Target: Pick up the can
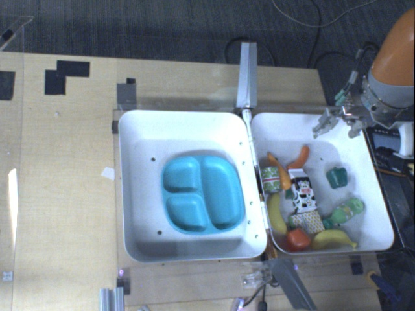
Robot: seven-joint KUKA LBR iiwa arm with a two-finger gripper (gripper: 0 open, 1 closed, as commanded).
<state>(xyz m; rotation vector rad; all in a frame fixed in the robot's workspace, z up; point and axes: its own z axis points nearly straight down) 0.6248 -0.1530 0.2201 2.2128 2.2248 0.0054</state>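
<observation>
Here the can lies on its side against the left wall of the right bin, wedged among a carrot, a banana and a black-and-white carton — likely just dumped there. That crowding leaves little room for fingers. The gripper hovers over the bin's far-right corner with its jaws apart and nothing between them — the can sits well apart, down and to the left.

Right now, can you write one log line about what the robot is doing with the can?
phase: approach | gripper: open, above right bin's back edge, holding nothing | can: lying at right bin's left wall, untouched | left bin: blue tray
</observation>
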